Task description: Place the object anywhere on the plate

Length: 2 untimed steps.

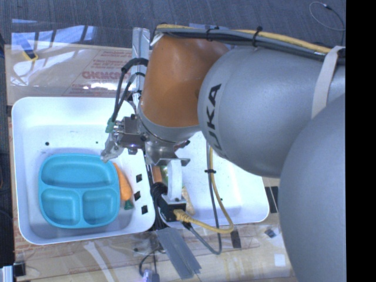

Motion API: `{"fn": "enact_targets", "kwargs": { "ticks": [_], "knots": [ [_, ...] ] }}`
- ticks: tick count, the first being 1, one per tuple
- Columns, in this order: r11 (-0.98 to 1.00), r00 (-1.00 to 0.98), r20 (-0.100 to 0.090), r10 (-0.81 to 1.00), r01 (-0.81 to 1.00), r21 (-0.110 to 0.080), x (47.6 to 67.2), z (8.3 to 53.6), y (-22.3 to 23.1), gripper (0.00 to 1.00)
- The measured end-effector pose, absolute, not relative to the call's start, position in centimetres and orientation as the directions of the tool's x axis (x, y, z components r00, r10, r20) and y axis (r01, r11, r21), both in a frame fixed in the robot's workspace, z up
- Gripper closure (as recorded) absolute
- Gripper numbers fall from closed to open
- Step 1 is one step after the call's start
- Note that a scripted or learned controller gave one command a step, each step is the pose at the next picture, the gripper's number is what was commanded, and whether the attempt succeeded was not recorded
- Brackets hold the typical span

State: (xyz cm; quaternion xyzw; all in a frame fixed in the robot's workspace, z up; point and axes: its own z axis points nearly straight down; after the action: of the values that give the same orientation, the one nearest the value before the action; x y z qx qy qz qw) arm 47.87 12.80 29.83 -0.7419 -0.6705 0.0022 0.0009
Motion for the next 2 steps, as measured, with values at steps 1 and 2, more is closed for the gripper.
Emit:
{"fn": "enact_targets", "kwargs": {
  "ticks": [1, 2],
  "knots": [
    [-0.091, 0.091, -0.004, 0.996, 0.996, -0.007, 47.89, 30.75, 12.92, 1.00],
    [-0.091, 0.091, -0.004, 0.996, 0.996, -0.007, 47.88, 30.75, 12.94, 0.00]
  ]
}}
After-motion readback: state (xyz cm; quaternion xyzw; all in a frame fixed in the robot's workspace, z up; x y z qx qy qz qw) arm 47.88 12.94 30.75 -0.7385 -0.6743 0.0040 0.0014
